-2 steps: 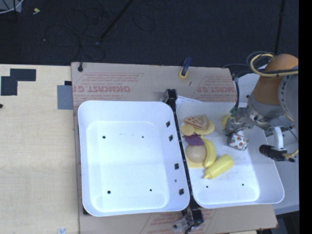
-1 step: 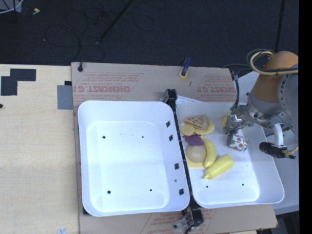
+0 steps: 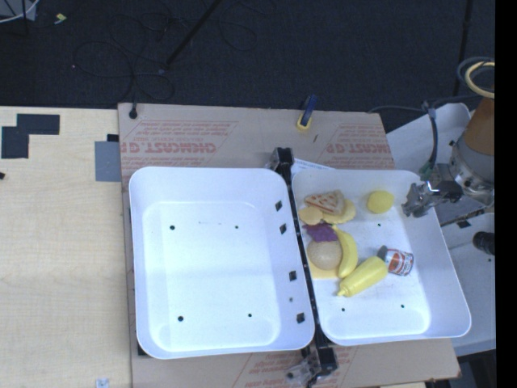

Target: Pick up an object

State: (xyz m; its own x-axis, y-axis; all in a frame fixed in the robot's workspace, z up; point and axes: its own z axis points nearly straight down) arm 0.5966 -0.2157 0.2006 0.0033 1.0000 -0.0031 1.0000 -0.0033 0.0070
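Two white bins are seen side by side on the counter (image 3: 65, 241). The left bin (image 3: 153, 217) and the right bin (image 3: 440, 297) are joined by a black strip (image 3: 292, 249) in the middle.

The toys are kept in the right bin, mostly on its left side. A sandwich (image 3: 325, 203) is placed at the far end, with a yellow ball (image 3: 380, 201) to its right. A purple piece (image 3: 321, 233) is found just near the sandwich. A pale round toy (image 3: 325, 255) is set beside a banana (image 3: 348, 251). A yellow bottle (image 3: 363, 276) is laid tilted, and a small can (image 3: 397, 261) is touching its right end.

The tool (image 3: 418, 198) is held over the far right edge of the right bin, apart from the toys. Nothing is seen between its tips. It cannot be told if it is spread or closed.
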